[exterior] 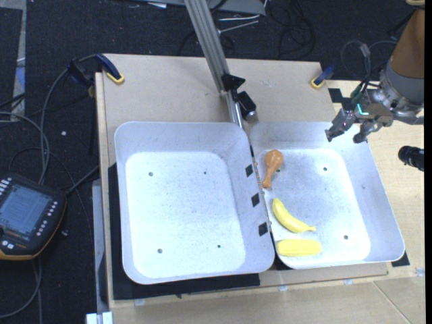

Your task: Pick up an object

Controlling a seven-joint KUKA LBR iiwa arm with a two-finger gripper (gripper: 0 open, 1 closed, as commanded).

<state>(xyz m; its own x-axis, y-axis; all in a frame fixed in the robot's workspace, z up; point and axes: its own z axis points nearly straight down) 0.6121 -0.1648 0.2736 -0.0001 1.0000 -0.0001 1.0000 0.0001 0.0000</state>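
1. Pincer (348,130): I read its fingers spread apart, nothing between them, hovering over the right bin (378,201).
2. Banana (291,217): below-left of pincer, untouched.
3. Step: approach; next I must descend onto it.

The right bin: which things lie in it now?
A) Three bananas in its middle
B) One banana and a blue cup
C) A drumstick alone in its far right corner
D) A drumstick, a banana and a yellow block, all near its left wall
D: the right bin holds a drumstick, a banana and a yellow block, all by its left wall.
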